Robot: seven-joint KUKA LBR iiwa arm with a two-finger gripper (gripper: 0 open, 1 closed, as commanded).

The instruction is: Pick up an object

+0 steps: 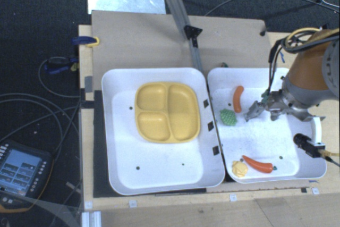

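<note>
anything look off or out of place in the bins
Nothing stands out. The yellow divided plate sits flat in the left bin. The right bin holds two toy sausages, a green piece and a yellow piece, all intact.

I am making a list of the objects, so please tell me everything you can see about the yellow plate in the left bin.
The yellow plate is a rounded square with three compartments, one long on the right and two smaller on the left. It looks like matte plastic. It lies flat and upright on the floor of the left bin, toward the bin's upper middle. Its compartments hold nothing. Only the bin floor touches it.
</note>
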